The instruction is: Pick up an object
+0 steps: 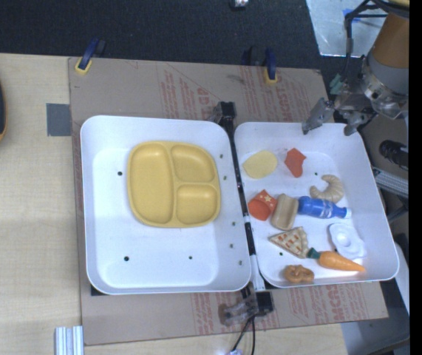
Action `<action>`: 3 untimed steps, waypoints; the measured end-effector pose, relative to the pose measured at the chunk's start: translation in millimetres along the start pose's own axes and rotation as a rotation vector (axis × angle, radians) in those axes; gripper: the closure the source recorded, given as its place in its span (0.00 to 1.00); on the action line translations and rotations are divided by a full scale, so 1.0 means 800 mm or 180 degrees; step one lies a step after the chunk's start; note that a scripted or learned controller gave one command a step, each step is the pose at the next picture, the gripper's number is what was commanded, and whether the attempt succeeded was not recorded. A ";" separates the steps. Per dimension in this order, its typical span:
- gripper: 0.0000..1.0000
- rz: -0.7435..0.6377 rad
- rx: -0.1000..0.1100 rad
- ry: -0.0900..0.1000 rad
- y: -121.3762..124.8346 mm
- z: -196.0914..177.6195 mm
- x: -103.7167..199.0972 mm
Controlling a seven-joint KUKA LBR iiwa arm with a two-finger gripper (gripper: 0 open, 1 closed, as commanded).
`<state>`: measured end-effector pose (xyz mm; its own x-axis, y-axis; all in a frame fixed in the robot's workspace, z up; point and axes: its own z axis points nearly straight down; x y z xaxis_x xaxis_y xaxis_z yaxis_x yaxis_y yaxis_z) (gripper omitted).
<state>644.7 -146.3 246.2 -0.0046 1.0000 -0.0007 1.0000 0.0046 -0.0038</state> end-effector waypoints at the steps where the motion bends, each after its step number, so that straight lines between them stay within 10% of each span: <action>1: 0.00 -0.0013 0.0017 0.0001 0.010 0.091 0.006; 2: 0.00 -0.0014 0.0018 0.0002 0.012 0.199 0.012; 3: 1.00 -0.0019 -0.0001 -0.0004 0.015 0.179 0.011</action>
